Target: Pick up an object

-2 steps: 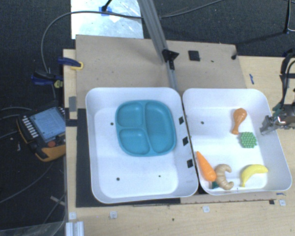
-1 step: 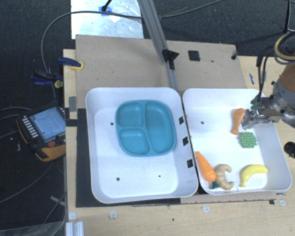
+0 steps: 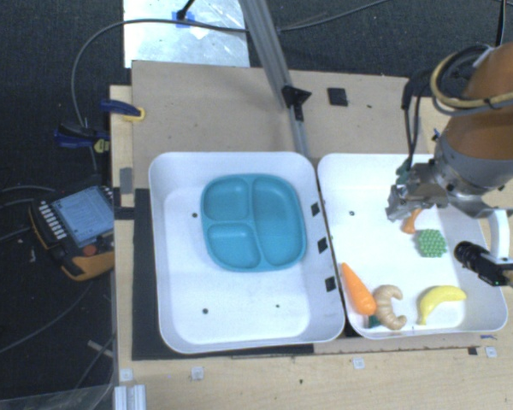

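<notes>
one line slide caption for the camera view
Gripper over right bin of toy food; blue divided plate in left bin.

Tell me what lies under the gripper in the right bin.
A small orange object pokes out just below the gripper, with a green bumpy piece beside it on the right bin floor. The gripper covers the orange object's upper part, so contact is unclear.

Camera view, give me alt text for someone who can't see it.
A grey and orange robot arm's gripper hangs over the right bin, above toy food: carrot, banana, green ball. A blue divided plate sits in the left bin.
</notes>
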Tool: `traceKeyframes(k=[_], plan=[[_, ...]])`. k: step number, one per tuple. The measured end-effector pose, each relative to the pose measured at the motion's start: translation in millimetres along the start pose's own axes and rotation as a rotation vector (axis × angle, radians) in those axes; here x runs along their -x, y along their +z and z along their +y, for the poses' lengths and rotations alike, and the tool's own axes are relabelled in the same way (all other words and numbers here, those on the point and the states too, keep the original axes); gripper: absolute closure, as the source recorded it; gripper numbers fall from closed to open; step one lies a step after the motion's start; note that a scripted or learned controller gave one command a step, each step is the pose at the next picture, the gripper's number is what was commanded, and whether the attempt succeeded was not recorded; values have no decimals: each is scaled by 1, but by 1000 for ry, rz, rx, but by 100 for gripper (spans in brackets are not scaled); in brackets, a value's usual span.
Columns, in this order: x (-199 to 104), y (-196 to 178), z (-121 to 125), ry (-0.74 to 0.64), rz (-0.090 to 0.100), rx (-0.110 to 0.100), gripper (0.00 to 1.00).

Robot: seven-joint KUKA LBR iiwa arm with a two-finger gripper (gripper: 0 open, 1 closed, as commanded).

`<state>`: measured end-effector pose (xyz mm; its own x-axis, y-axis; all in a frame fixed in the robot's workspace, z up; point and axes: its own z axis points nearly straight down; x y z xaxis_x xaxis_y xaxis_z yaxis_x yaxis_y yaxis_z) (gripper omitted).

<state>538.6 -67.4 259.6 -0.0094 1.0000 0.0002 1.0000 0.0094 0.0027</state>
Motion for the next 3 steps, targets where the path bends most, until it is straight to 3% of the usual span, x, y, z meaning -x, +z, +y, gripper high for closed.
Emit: traceKeyframes(k=[2, 3], plan=[[-91, 30, 14, 0, 1, -2, 100], [-153, 30, 29, -2, 2, 0, 100]])
